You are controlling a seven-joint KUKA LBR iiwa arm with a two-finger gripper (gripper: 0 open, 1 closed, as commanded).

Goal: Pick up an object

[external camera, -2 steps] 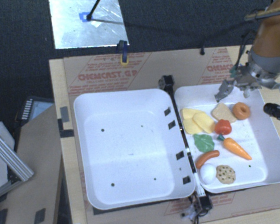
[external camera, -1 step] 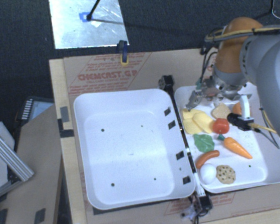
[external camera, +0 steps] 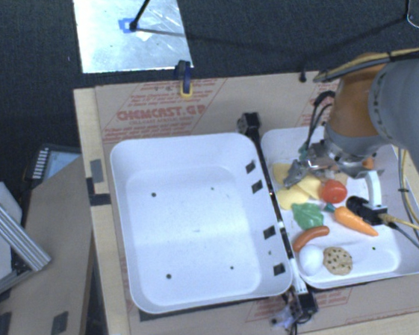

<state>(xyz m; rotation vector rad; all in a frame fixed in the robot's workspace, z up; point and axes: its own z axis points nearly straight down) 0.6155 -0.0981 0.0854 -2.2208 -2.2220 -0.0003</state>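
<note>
From the fixed camera above, looking down at a slant: two white bins side by side on the desk (external camera: 101, 235), the left bin (external camera: 193, 225) bare, the right bin (external camera: 401, 265) crowded with toy food. Reaching in from the right, the grey arm (external camera: 405, 103), with the claw (external camera: 299, 174) low over the upper left part of the right bin, just above or touching a yellow piece (external camera: 310, 189); contact impossible to judge from this angle. Cannot tell the claw's state, open or closed, nor any grip on anything. Just right of the yellow piece, a red tomato (external camera: 333, 191); below it a green piece (external camera: 306, 213); further down an orange carrot (external camera: 351, 220), a sausage (external camera: 310, 236), then a white egg (external camera: 309, 260) and a cookie (external camera: 337, 259) near the front wall, all packed close, several apparently touching. Likely step in hand: the descent onto a target, with the yellow piece the nearest candidate and nothing visibly clear of the bin floor. Next move, as a judgement: settle squarely over one item, close firmly, then lift straight up, minding a flat piece slipping free and the tomato being nudged aside. Worth confirming something truly held before counting the pick as done.
</note>
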